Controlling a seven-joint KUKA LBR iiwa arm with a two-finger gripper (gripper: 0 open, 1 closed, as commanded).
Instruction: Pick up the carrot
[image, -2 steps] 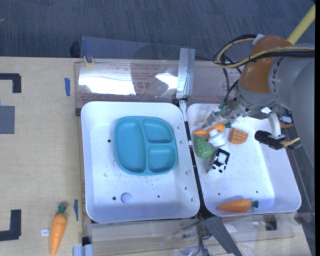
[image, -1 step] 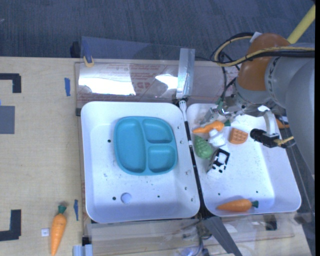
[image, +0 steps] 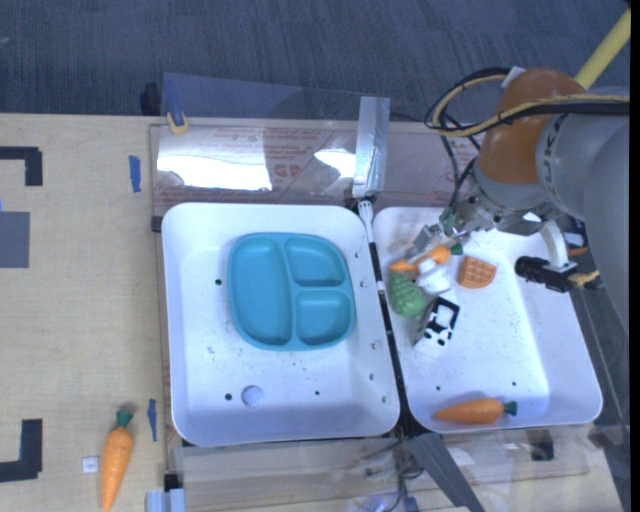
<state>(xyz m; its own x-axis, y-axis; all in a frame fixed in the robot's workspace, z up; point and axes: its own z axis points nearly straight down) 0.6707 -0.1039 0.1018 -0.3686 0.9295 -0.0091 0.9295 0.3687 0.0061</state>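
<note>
Reaching in from the right, the gripper (image: 437, 237) hangs over the right bin's (image: 540, 370) upper left; whether its fingers are released or clenched cannot be told. Clustered just below it lie a small orange piece (image: 404, 266), a green toy (image: 406, 296), a waffle (image: 477, 272) and a black-and-white toy (image: 437, 324). The carrot (image: 470, 410) rests flat at this bin's front edge, well apart. The left bin (image: 200, 380) bears a blue tray (image: 291, 290). A second carrot (image: 116, 458) lies on the surface.

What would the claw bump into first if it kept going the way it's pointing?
Probably the small orange toy piece just past the claw, with the green leafy toy close beside it. Depth is hard to judge here.
</note>
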